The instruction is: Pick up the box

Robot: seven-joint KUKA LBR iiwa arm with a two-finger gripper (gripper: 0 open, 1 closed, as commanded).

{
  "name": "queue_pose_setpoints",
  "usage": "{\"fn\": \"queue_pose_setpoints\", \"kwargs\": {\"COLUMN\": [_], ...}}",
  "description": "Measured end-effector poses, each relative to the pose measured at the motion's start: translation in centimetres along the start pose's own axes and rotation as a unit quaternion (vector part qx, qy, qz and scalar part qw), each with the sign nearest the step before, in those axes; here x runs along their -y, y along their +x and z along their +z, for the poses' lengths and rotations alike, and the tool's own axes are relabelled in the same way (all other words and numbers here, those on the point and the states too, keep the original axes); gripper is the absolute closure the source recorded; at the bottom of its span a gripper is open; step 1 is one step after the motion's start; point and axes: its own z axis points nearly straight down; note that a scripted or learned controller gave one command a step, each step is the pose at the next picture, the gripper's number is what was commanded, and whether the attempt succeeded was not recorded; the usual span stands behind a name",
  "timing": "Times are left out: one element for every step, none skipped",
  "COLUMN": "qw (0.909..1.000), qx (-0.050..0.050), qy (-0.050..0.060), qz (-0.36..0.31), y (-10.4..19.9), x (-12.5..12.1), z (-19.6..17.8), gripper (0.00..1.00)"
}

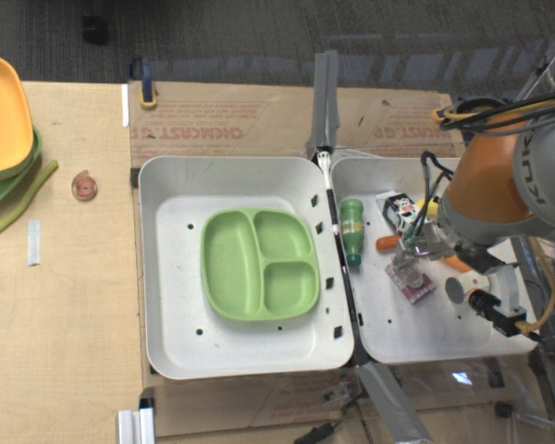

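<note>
White bins [157,248], green divided plate [259,265], green bottle [351,231], orange-banded grey arm [488,188], yellow-orange dish [2,118]

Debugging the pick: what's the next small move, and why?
Probably a short straight descent, then close. The gripper hangs over the right bin, right above the small box, with the green bottle well off to the side.

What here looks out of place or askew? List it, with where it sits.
In the right bin, the green bottle lies on its side against the left wall. A small box sits tilted near the back, by the gripper. In the left bin, the green divided plate lies slightly rotated. Nothing looks spilled or broken.
</note>
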Motion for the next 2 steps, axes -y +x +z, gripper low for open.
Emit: {"fn": "queue_pose_setpoints", "kwargs": {"qw": [0.9989, 0.9996], "qx": [-0.001, -0.002], "qy": [-0.005, -0.005], "qz": [-0.047, 0.027], "y": [-0.4, -1.7], "x": [2.7, 5.2], "z": [0.6, 0.6], "gripper": [1.00, 1.00]}}
